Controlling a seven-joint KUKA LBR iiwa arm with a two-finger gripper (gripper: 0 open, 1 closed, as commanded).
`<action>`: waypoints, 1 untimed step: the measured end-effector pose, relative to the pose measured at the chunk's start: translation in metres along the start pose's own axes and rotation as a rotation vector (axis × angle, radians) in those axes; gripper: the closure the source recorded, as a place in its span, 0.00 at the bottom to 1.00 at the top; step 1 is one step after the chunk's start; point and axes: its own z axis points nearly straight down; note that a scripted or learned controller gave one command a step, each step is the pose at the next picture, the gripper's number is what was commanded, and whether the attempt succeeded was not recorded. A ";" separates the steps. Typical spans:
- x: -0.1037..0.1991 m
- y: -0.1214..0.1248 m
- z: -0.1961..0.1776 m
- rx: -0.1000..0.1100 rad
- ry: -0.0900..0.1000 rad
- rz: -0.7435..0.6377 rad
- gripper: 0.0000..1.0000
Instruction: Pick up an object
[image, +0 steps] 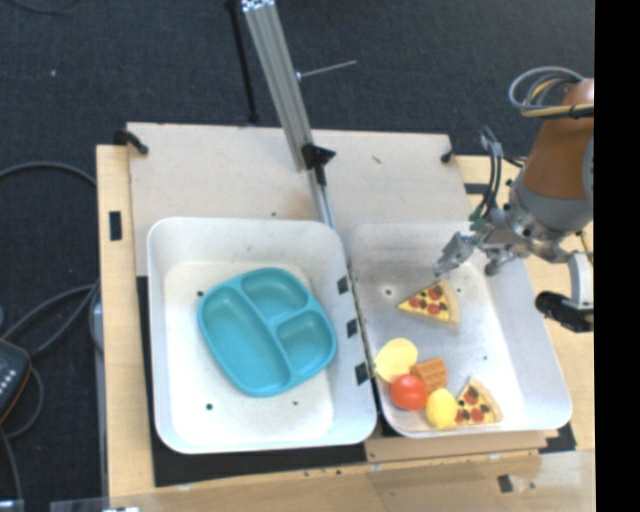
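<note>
Two pizza slices, one blue tray, two bins.

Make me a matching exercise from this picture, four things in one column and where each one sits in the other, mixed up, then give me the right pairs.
Things:
1. blue divided plate
2. pizza slice lying alone
3. red tomato
4. gripper

Places:
A. near front edge of right bin, among clustered toys
B. left bin
C. above right bin's far part
D. middle of right bin

Pairs: 1-B, 2-D, 3-A, 4-C
</note>
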 end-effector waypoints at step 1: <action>0.000 0.000 0.000 0.000 0.000 0.000 0.00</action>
